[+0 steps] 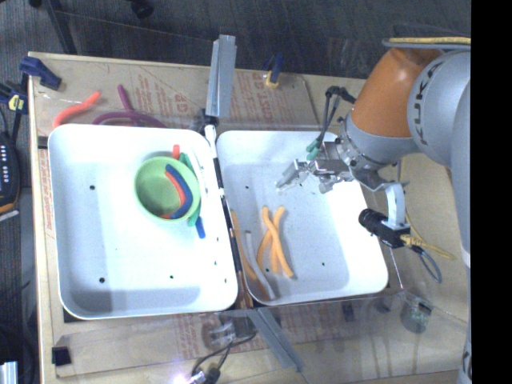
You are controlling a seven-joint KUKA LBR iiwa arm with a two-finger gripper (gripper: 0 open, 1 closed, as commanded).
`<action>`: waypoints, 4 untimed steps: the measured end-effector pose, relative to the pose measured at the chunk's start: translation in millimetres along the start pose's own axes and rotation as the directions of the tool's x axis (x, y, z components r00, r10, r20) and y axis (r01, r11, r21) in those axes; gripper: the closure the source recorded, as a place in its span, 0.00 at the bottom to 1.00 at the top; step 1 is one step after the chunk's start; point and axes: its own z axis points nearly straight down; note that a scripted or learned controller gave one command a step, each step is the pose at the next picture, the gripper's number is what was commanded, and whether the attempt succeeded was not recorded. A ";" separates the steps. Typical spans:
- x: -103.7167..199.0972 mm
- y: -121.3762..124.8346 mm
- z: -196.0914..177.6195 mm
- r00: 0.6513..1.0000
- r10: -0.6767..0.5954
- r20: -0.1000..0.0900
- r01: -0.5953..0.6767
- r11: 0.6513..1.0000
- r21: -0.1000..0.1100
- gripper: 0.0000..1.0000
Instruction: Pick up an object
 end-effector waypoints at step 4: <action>72.4 19.6 -5.3 0.983 -0.183 0.002 0.183 0.983 -0.003 0.00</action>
